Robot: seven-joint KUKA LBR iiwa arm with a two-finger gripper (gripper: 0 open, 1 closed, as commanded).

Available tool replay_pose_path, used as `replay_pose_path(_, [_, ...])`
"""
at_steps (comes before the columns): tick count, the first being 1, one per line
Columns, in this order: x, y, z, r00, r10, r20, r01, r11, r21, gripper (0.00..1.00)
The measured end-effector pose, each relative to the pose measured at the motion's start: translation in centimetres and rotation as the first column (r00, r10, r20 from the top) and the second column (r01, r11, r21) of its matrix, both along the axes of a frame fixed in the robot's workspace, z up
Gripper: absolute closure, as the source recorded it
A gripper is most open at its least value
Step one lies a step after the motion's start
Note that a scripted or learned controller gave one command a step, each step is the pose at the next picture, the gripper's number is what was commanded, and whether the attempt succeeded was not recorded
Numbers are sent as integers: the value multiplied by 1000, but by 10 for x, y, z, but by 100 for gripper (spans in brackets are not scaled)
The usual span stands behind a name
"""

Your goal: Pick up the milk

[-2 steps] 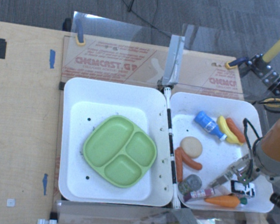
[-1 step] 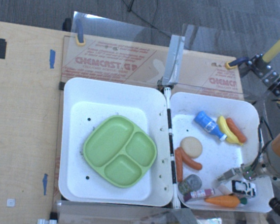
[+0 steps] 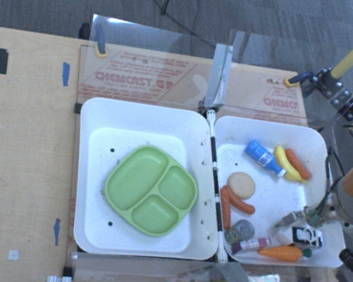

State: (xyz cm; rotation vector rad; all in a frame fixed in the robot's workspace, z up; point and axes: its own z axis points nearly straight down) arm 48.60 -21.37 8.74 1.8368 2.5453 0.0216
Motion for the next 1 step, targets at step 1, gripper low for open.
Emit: replay_pose_path(1, [2, -2, 11, 1000, -2, 8, 2, 1000, -8, 100])
